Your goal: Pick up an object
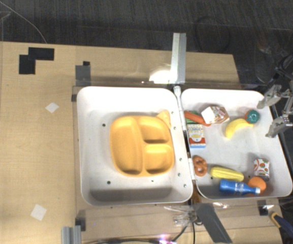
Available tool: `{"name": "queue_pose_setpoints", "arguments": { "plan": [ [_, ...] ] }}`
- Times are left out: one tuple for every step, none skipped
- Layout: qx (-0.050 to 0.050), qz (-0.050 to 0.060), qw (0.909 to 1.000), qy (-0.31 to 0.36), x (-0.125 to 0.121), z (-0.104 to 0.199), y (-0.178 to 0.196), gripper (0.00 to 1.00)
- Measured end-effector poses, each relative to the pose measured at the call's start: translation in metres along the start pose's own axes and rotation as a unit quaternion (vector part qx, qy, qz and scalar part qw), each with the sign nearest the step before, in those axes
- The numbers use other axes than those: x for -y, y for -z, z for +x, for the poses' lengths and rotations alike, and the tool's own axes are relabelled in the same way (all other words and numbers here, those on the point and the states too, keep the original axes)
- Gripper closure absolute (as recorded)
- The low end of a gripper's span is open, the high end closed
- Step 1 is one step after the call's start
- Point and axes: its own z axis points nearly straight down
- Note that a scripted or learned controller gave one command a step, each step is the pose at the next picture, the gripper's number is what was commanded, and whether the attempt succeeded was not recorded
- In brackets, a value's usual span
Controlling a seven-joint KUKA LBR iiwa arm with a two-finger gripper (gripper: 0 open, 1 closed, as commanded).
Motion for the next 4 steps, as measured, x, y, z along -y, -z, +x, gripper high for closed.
{"name": "queue_pose_setpoints", "arguments": {
  "plan": [
    [-0.004, -0.001, 0.9934, -0.114, 0.008, -0.025, -0.118, 0.0],
    [0.001, -0.001, 0.9608, -0.277, -0.068, -0.047, -0.18, 0.0],
    [0.0, 0.004, 0.9343, -0.356, -0.098, -0.089, -0.185, 0.0],
    [-0.008, -0.001, 0.8886, -0.459, -0.084, -0.096, -0.187, 0.0]
  ]
}}
